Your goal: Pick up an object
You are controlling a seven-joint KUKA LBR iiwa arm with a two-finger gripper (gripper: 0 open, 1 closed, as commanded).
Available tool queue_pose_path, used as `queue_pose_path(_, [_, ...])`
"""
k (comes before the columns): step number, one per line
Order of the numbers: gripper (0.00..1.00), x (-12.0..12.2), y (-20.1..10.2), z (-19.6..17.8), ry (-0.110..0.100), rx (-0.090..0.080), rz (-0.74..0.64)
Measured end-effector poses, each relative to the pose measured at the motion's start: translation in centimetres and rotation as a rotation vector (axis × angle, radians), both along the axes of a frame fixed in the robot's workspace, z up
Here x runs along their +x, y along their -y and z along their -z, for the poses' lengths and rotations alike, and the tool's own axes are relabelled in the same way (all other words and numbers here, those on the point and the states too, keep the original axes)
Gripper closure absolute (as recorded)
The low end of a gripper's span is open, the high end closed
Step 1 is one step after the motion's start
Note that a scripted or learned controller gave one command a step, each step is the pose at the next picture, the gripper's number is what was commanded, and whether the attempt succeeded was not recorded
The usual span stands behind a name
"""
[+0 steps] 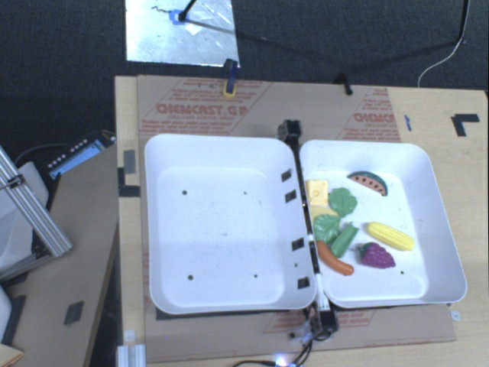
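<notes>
The right white bin [428, 205] holds several toy foods. A watermelon slice [368, 182] lies toward its back. A yellow cheese wedge [316, 192] sits against the left wall, with a green lettuce piece [342, 202] beside it. Below these lie a second leafy green piece [326, 225], a green cucumber [344, 239] and an orange carrot [335, 258]. A yellow corn cob [390, 235] and a purple bunch of grapes [377, 255] lie nearer the middle.
The left white bin [221, 220] adjoins the right one along a strip of black clips [294, 197]. Both rest on a cardboard sheet [199, 107]. A metal plate [180, 20] lies at the back, a silver rail [30, 205] at the left.
</notes>
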State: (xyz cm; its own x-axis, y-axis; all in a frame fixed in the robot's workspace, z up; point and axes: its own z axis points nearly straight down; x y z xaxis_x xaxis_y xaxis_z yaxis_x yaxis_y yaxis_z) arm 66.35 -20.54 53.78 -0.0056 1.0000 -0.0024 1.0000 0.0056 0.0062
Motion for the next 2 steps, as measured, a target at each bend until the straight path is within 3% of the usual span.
queue_pose_path(1, [1.00,0.5,-0.2,9.5,-0.012,0.003,0.004])
queue_pose_path(2, [1.00,0.5,0.0,5.8,0.000,0.001,0.001])
